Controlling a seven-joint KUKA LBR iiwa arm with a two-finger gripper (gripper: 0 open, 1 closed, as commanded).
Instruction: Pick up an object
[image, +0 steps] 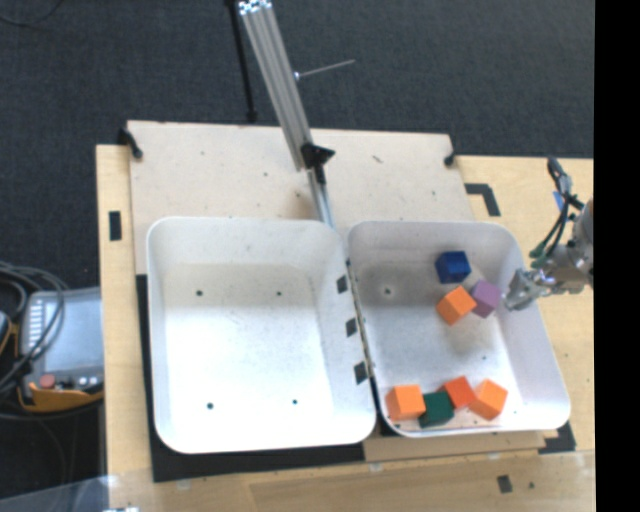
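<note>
From the fixed camera above the worktop (270, 150), we see the robot's hand (522, 290) poised at the far-right wall of the right bin (545, 375), just beside a small purple block (487, 297). We cannot tell whether it is parted or closed, and nothing sits visibly within it.

We take the purple block as the likeliest target. It touches an orange cube (456, 304) on the side away from the hand, with a blue cube (452, 265) near, towards the bin's back wall. Along the bin's front wall lies a cluster: an orange block (405, 401), a dark green block (437, 407), a reddish-orange block (459, 391) and another orange block (489, 397).

We judge these pieces light and rigid, matte and flat-faced, probably foam or painted wood, unlikely to crush or slip. Two opposite flat faces look the best hold; the neighbouring orange cube crowds one side. The left bin (160, 300) matches its partner: shallow, smooth white plastic with rounded corners.
</note>
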